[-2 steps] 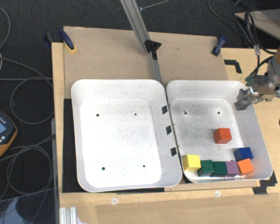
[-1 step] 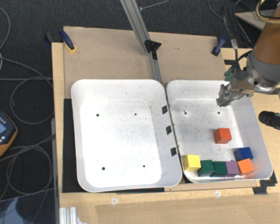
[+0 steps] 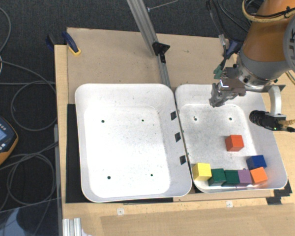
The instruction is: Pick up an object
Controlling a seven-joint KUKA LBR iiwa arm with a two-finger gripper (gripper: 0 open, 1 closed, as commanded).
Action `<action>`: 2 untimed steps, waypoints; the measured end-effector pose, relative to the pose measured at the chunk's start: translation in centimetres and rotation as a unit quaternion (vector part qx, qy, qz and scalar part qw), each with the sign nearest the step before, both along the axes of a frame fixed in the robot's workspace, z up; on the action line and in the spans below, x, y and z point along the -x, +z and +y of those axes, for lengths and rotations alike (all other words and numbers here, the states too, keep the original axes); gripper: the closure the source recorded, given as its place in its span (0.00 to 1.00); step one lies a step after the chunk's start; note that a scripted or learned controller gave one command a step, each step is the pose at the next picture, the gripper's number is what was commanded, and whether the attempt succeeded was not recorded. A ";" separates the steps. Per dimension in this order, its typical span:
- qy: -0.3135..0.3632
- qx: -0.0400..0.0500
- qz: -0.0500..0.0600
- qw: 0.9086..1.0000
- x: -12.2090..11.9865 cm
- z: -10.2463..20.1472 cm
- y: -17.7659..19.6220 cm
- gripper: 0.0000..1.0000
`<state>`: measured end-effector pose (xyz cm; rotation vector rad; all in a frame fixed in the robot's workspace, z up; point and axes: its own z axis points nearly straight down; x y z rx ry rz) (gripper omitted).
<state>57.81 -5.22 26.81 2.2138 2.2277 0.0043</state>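
Note:
My gripper (image 3: 217, 100) hangs over the far edge of the right bin (image 3: 206, 127), with nothing visibly between its fingers. A red block (image 3: 234, 142) lies alone in the middle of that bin, well in front of the gripper. Along the bin's near edge sit a yellow block (image 3: 202, 170), two dark green blocks (image 3: 217, 176) (image 3: 231, 176), a purple block (image 3: 244, 176), an orange block (image 3: 258, 174) and a blue block (image 3: 256, 162).
The left bin (image 3: 123, 141) lies beside the right one, joined by black clips (image 3: 177, 136). A slanted metal pole (image 3: 147, 28) rises behind the bins. Cables and a yellow device (image 3: 0, 136) lie on the floor at left.

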 end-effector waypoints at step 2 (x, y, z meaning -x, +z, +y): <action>0.000 0.000 0.000 1.000 -3.1 10.1 -1.3 1.00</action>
